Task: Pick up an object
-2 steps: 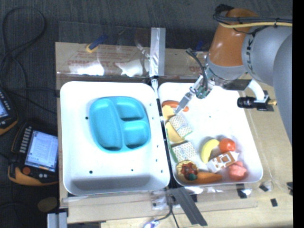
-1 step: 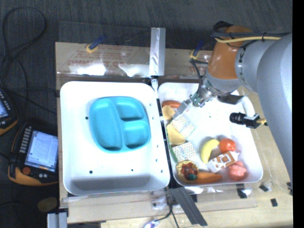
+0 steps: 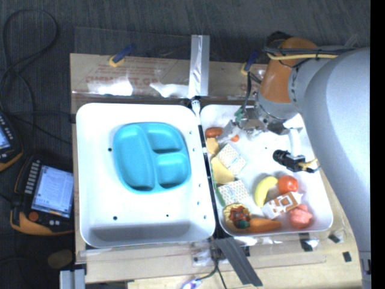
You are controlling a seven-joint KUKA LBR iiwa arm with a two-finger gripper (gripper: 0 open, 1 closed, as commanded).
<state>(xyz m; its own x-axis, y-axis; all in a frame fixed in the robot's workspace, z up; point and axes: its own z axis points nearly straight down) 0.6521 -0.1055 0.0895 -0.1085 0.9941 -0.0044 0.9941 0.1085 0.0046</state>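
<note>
The gripper (image 3: 251,123) hangs low over the upper left part of the right bin (image 3: 317,188), under the orange band of the arm (image 3: 337,89). Whether the claw is apart or together cannot be told from this slanted view, and nothing is visibly held.

The pickable things lie in the right bin's left and lower parts. A small brown piece (image 3: 213,132) sits near the upper left corner, just left of the gripper. Below it a patterned white packet (image 3: 231,158) lies tilted. Lower right lie a banana (image 3: 264,189) and a tomato (image 3: 288,183), close together.

These look like light toy foods, probably hard, smooth plastic. The rounded ones would likely slip, so a grasp across the banana's narrow middle seems safest. The packet looks flat and may be hard to get under.

The left bin (image 3: 96,161) holds a blue divided tray (image 3: 151,155).
</note>
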